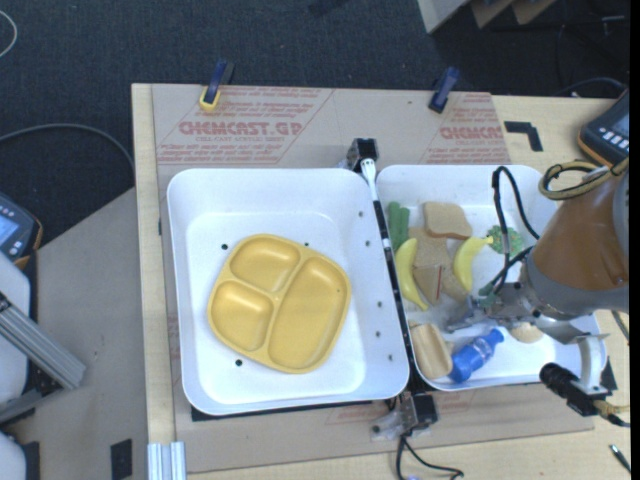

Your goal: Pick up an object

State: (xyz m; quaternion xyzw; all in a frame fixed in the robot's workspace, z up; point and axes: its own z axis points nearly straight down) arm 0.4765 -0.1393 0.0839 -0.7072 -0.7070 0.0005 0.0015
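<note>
1. Closest to the pincer point(478, 313): it's down in the right bin point(440, 180), right over the pile, and there's some greyish metal clutter at its tip. Honestly can't tell whether it's spread or pinched, the wrist blocks that bit, so I can't say it has anything.
2. Just below it lies a blue bottle point(474, 355), and next to that, a bit further toward the left bin, a tan bread-looking piece point(431, 349). Either looks like a fair target.
3. Just beyond the tip, away from the arm: two yellow bananas point(406, 271), brown toast-like slabs point(446, 220), a green thing point(398, 220) at the far end.
4. Progress, my guess: nothing is visibly lifted, everything looks to be resting in the bin. So the grab and lift are both left to do.
5. Farthest from the pincer, the left bin point(190, 208) holds a yellow divided plate point(280, 302), well apart from the action.
6. Hard to see: the arm covers the right bin's far side, so whatever lies under it is hidden.
</note>
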